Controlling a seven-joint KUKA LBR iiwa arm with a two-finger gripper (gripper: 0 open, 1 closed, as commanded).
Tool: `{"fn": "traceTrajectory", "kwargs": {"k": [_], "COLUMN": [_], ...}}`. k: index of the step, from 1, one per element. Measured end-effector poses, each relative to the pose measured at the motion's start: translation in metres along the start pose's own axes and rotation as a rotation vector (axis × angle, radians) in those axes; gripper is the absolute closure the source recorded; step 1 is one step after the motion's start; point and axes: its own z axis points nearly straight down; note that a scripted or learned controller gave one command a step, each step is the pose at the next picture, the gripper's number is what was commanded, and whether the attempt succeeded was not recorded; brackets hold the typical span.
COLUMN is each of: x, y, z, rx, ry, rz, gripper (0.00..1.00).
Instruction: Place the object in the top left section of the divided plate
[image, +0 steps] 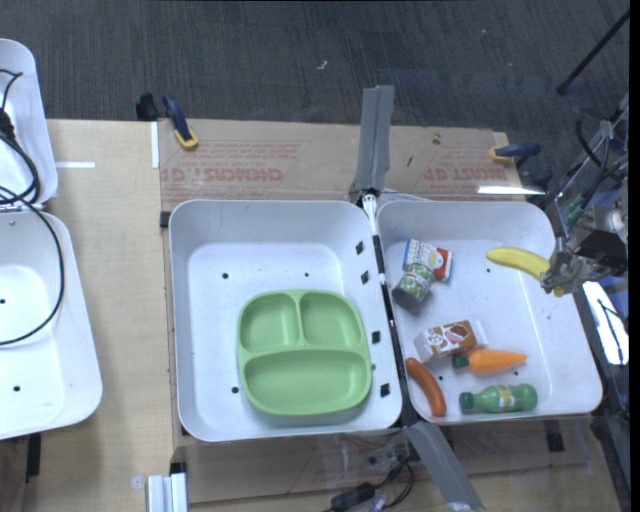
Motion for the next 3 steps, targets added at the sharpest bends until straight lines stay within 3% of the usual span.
{"fn": "traceTrajectory", "kwargs": {"k": [1,2,3], "x": [-0.047,-0.083,-0.033], "y": [0.011,0.019,0.007], "z": [-0.008,-0.104,0.017], "rx": [-0.002,-0.002,0.0], "ry": [0.0,0.0,0.0], "rz": [0.132,0.077,0.069], "gripper": [1.0,1.0,1.0]}}
